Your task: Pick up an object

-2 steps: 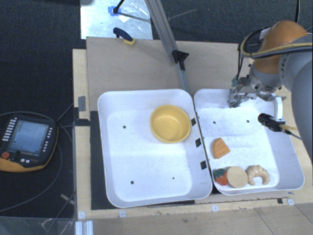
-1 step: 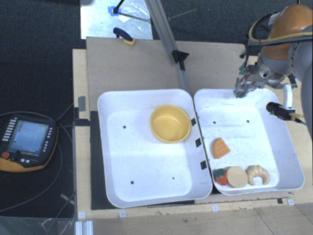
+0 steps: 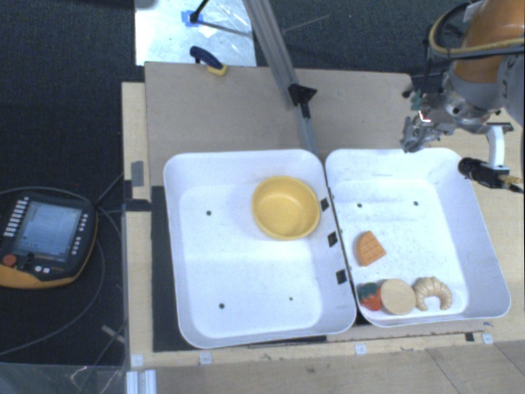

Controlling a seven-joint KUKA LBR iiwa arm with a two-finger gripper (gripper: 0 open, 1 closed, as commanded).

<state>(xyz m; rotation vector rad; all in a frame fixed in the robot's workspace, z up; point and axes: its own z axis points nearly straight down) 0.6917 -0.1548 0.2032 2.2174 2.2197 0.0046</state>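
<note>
Presently: pincer (image 3: pixel 413 140), upper right, over right bin (image 3: pixel 472 220) rim; jaw state indeterminable. Croissant (image 3: pixel 433 292), disc (image 3: pixel 398 296), wedge (image 3: pixel 369 248) crowded lower right; risk: nudging neighbours, missed grasp.

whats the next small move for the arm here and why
Probably bring the gripper toward the camera and down over the orange wedge. The gripper sits at the right bin's far rim with nothing visibly in it, and the wedge lies apart from the cluster of croissant, round disc and red piece, so it looks the easiest pick.
</note>
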